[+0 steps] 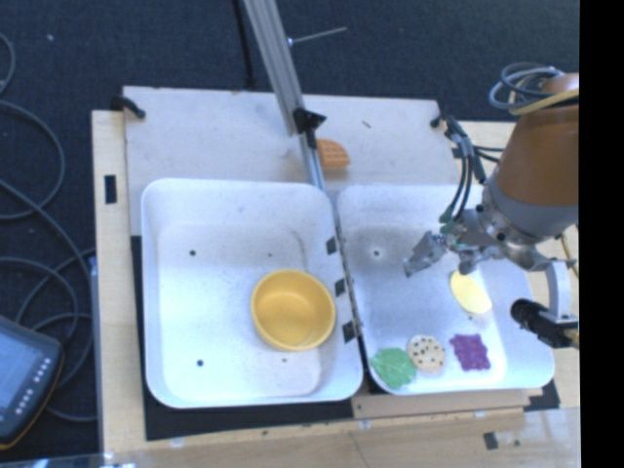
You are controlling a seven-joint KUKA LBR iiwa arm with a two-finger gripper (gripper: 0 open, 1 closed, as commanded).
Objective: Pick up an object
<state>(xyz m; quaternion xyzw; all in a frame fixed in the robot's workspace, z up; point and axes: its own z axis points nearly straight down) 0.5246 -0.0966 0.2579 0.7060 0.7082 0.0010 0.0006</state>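
Hovering over the right bin, my tool hangs from the grey wrist with its dark fingers pointing down and left; whether they are spread or closed I cannot tell, and nothing shows between them.

Going left to right: a dark screen device sits off the bench at the lower left. The left bin holds a yellow bowl, upright near its right wall. A metal pole slants down to the seam between the bins, with an orange object just beside it on the bench. In my bin, a green piece, a speckled cookie-like disc and a purple piece lie along the front wall. A pale yellow object lies just right of my tool, closest to it. No writing is readable.
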